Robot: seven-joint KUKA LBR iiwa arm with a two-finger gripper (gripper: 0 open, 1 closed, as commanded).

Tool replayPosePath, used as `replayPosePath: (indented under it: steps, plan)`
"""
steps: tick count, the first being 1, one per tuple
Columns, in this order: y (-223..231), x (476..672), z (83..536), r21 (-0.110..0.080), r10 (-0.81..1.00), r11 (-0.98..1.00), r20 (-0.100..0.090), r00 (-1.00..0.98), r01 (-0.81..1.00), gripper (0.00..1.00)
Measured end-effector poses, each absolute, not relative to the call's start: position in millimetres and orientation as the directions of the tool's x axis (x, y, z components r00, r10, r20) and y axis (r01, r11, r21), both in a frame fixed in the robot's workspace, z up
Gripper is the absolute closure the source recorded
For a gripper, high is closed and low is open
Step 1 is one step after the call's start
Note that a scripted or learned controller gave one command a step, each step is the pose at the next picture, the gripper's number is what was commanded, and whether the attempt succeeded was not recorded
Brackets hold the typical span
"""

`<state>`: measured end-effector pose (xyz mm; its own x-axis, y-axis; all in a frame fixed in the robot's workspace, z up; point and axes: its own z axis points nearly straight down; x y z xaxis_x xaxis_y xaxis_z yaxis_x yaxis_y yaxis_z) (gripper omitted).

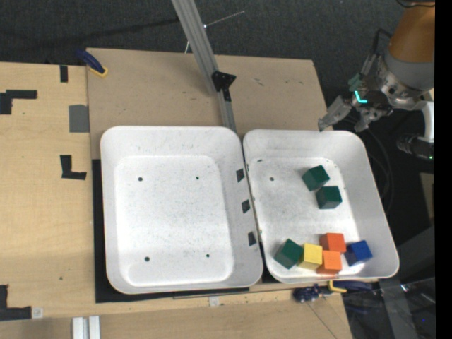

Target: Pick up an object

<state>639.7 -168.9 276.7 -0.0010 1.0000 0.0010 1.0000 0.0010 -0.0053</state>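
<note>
Seven small blocks are seen in the right bin (373, 189). Two dark green cubes lie in its upper middle: the upper green cube (316, 176) is turned so that a corner points toward the bin's far wall, and the lower green cube (328, 198) sits just below and to its right, nearly touching it and more squarely aligned with the bin. Along the near wall a cluster is found: a green block (288, 253) at its left, tilted on a diagonal, a yellow block (312, 254) touching it, then a red-orange block (333, 242) and an orange block (331, 261) stacked one behind the other in the view, and a blue block (359, 251) at the right end, near the bin's corner. All are roughly cubic, so no long axis can be made out; the cluster as a whole runs left to right along the near wall.

The left bin (113, 189) is set beside the right one, their rims touching.

The arm (417, 37) is seen at the upper right, its orange band above a grey wrist. The gripper (347, 115) is held outside the right bin, just past its far right corner, pointed down and to the left. Nothing is seen between its fingers, and whether they are spread or closed cannot be told. It is well apart from every block.
</note>
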Motion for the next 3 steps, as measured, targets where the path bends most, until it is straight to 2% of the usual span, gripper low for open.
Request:
replayPosePath:
  steps: [1, 3]
  plan:
    - [-169.0, 640.4, 279.4, -0.002, 1.0, 0.002, -0.001, -0.002, 1.0, 0.0]
    - [-175.4, 635.9, 165.5, -0.008, 1.0, 0.001, 0.0, -0.001, 1.0, 0.0]
